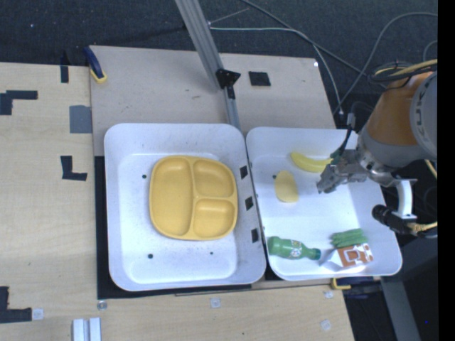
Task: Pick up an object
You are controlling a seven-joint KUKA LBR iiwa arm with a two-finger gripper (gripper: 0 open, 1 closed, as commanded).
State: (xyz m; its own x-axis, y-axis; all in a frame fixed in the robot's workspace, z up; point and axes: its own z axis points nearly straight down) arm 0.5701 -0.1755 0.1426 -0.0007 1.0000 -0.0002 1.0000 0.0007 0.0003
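Right white bin point(370, 212), gripper point(328, 181) beside banana point(307, 162), its grasp perhaps empty, cannot tell.

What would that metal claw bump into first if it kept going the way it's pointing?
Probably the white floor of the right bin. The gripper seems to point down, left of the arm, between the banana and the pale yellow piece. Depth is hard to judge.

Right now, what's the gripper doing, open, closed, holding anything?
Gripper: cannot be told whether open or closed. It sits low in the right bin beside the banana, with nothing visibly between its fingers.
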